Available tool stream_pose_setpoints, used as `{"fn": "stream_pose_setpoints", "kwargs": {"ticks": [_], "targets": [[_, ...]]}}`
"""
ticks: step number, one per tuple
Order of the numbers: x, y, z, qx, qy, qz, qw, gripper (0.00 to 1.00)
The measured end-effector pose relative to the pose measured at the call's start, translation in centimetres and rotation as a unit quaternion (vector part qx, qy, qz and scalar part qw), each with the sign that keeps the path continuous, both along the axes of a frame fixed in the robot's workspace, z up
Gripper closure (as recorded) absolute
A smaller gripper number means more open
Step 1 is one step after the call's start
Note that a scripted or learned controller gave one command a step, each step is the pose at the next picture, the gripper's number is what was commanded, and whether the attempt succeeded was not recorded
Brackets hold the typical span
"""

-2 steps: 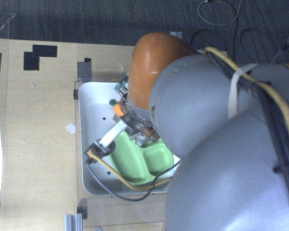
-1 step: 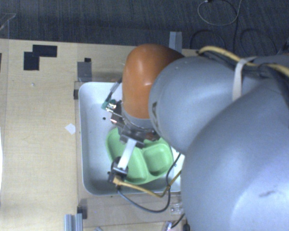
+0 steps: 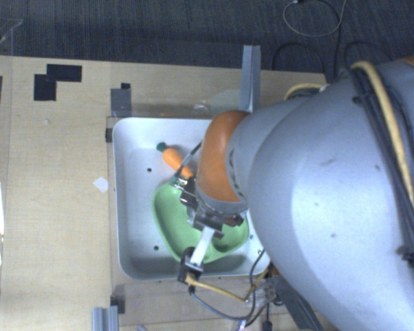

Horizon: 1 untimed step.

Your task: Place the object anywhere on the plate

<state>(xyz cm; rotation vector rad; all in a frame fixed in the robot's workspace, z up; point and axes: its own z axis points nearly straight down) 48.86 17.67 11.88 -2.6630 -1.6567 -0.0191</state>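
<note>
A light green plate [image 3: 167,216] lies in the left white bin [image 3: 131,185], towards its near right part. An orange toy carrot [image 3: 171,158] with a dark green tip lies in the bin just beyond the plate's far edge, close to the arm's orange band. My gripper [image 3: 205,219] hangs over the plate's right half, pointing down. The wrist and its mounting cover the fingers, so the space between them is hidden. Most of the plate's right side is covered by the arm.
The big grey arm fills the right half of the view and hides the second bin. A yellow and black cable [image 3: 214,292] trails from the wrist over the bin's near rim. Metal posts [image 3: 251,74] stand at the bin's corners. Bare wooden bench lies to the left.
</note>
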Motion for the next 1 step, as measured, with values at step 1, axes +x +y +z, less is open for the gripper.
{"fn": "stream_pose_setpoints", "kwargs": {"ticks": [1], "targets": [[-0.18, 5.88, 3.66, -0.0055, 0.001, 0.243, 0.9701, 1.0]]}}
